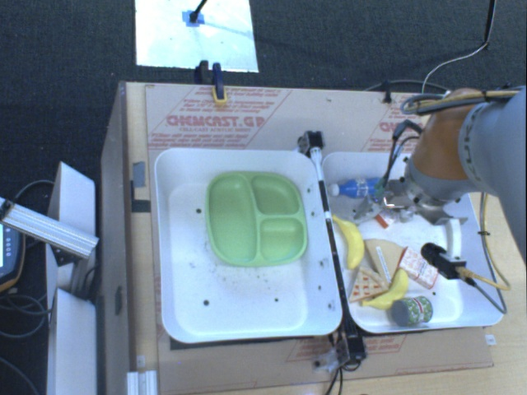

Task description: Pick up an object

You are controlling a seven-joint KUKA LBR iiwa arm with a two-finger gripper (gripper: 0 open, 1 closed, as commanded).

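The grey arm's gripper (394, 206) sits low in the right white bin (466, 309); whether its fingers are parted or closed cannot be told. Just left of them, a clear plastic bottle with blue label (356, 188) lies flat, long axis left-right, cap pointing left.

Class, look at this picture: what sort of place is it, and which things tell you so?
Probably a robotics lab test bench: a robot arm reaches over two white bins, one holding a green plate, the other toy food, with loose cables around.
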